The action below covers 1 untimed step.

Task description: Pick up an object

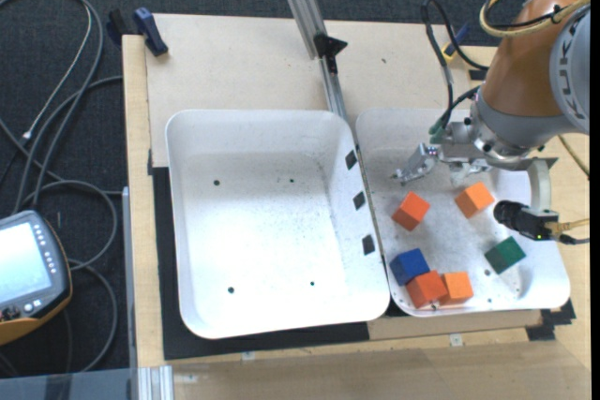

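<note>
Claw (412, 170) hovers over right bin (553, 281), apparently empty, near orange cube (410, 211).

Letters "UK" on the grey arm (574, 70) — partly cut off

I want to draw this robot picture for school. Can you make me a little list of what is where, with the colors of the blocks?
arm: grey with an orange band, reaching in from the right
gripper: above the right bin's upper part, near an orange block
left bin: white, speckled floor
right bin: white, holds all six blocks
orange blocks: four
blue block: touching the front orange pair
green block: at the right side
</note>
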### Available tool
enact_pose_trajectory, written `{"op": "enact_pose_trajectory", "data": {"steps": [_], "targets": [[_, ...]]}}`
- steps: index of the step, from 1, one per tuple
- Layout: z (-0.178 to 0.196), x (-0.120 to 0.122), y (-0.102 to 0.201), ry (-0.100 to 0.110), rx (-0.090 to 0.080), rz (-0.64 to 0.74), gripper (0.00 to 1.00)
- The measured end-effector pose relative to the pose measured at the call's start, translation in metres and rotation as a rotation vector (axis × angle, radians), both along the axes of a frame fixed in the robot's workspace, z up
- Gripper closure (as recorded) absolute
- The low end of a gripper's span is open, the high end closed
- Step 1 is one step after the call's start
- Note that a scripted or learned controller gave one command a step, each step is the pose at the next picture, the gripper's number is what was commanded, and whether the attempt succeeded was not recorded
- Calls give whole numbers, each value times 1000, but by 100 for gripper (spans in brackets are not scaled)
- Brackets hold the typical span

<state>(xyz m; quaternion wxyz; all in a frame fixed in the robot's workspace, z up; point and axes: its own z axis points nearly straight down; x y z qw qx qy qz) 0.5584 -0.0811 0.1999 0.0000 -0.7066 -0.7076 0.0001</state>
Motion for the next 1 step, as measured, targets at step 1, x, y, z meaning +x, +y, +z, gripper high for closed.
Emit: {"op": "enact_pose_trajectory", "data": {"steps": [1], "targets": [[22, 4, 10, -4, 0, 1, 0]]}}
